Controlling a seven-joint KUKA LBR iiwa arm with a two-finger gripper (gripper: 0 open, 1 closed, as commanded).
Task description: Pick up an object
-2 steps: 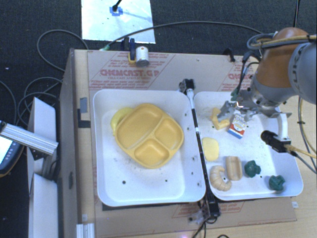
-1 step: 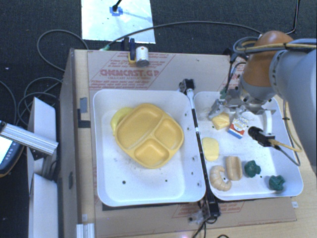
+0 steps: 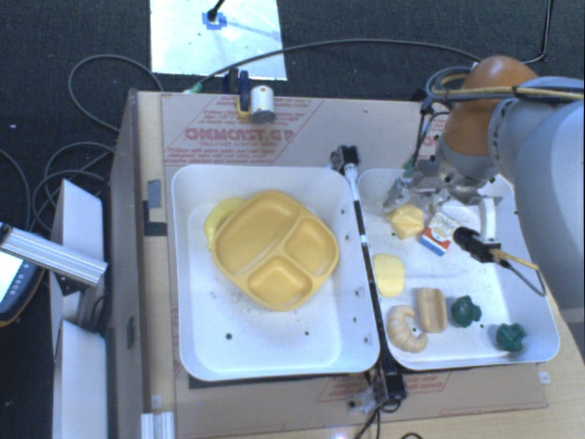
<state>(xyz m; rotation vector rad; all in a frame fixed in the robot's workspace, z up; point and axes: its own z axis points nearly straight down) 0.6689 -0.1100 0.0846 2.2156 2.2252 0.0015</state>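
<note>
Nearest the lens, at the front of the right bin (image 3: 539, 332): cream curled piece (image 3: 407, 327), lying just beside the black divider strip (image 3: 363, 240) between the two bins. Immediately behind it, touching or nearly so, a tan block (image 3: 430, 308). To the right of that, a dark green lump (image 3: 465, 311), and a second dark green lump (image 3: 510, 337) in the front right corner, set apart from the first. Further back along the divider, a pale yellow piece (image 3: 388, 274), lying flat.

Toward the far end of the same bin, a yellow block (image 3: 409, 219), with a small red, white and blue packet (image 3: 440, 232) just to its right (close, perhaps touching; hard to say). Directly behind the yellow block, low in the bin: jaws spread apart, gripping nothing, tips close to the block's far side. Above them, the grey arm (image 3: 544, 131) with its orange band, reaching in from the right.

Left bin (image 3: 192, 327): a large yellow compartment tray (image 3: 274, 250), three sections, turned at an angle, sitting partly over a paler yellow item (image 3: 218, 219) peeking out at its far left edge.

Both bins side by side on a desk (image 3: 302, 126) covered with brown card printed in red.
</note>
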